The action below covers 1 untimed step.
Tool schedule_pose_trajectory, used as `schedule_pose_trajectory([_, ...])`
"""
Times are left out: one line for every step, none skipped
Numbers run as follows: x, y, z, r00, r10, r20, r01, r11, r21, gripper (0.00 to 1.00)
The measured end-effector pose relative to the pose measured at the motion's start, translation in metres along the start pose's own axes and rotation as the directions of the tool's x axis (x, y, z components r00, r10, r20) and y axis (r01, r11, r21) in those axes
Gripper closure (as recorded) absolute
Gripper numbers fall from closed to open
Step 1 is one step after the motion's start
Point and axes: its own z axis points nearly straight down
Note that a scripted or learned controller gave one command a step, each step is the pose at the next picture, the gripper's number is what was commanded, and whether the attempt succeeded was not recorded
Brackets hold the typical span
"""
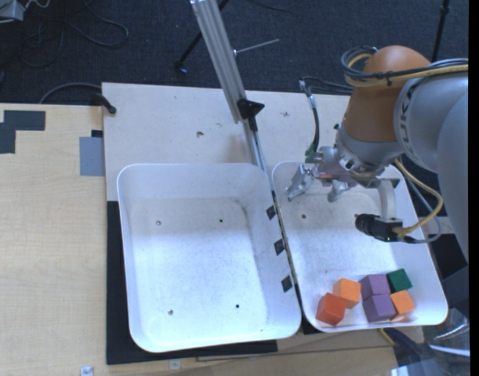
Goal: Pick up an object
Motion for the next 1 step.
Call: schedule_pose_trajectory([-0.0677, -0.0326, -0.0429, 1.000, 0.006, 0.003, -0.006, 1.000, -0.010, 0.00])
